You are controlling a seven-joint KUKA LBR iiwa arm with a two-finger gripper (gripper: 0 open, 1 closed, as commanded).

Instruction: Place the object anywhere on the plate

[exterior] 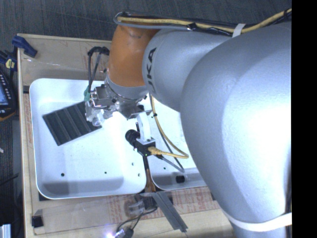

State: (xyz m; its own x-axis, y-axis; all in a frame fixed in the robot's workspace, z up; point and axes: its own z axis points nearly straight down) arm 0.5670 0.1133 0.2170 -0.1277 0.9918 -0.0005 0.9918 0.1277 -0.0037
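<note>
Beside the claw (94,117) lies a ridged dark plate (69,123).

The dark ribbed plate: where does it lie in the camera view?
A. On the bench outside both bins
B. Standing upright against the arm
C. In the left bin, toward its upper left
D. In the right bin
C: the dark ribbed plate lies flat in the left bin, upper left.
</note>
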